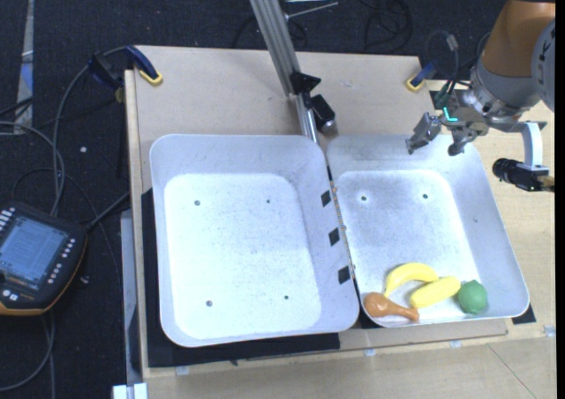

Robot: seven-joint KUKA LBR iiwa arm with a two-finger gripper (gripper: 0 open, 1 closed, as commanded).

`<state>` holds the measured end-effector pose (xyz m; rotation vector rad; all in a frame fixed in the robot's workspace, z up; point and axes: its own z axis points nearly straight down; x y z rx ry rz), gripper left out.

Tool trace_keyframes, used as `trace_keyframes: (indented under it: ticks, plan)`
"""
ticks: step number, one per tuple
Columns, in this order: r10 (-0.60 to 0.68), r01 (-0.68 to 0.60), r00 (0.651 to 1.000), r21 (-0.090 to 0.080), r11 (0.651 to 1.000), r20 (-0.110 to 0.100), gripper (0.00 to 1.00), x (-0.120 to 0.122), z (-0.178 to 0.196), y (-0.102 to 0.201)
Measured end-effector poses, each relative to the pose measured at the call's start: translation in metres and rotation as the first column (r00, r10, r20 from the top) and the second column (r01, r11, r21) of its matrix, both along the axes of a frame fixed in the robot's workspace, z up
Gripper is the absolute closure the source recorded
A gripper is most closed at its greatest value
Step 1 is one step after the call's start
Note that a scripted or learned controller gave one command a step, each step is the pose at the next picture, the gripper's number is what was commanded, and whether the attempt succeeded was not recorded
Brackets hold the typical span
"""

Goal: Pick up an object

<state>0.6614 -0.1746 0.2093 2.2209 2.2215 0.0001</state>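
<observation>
Yellow plastic bananas (422, 284) lay bunched at the near edge of the right bin (494, 212), beside an orange-brown pear-shaped toy (388, 305) and a green ball (473, 297). They looked light, stiff and smooth, probably hollow, so likely to slip under a hard pinch. Each banana's long axis ran roughly left to right, rising slightly toward the right; a grip across the middle of the curve seemed safest. The end effector (437, 135) hung above the bin's far rim, fingers spread and pinching nothing, well apart from the toys.
</observation>
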Motion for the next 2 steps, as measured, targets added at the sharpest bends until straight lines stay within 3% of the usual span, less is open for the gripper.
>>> trace_keyframes:
  ticks: [1,2]
  plan:
    - [0.0,0.0,1.0,0.0,1.0,0.0,0.0,0.0,0.0,0.0]
    - [0.0,0.0,1.0,0.001,1.0,-0.005,0.0,0.001,-0.062,0.004]
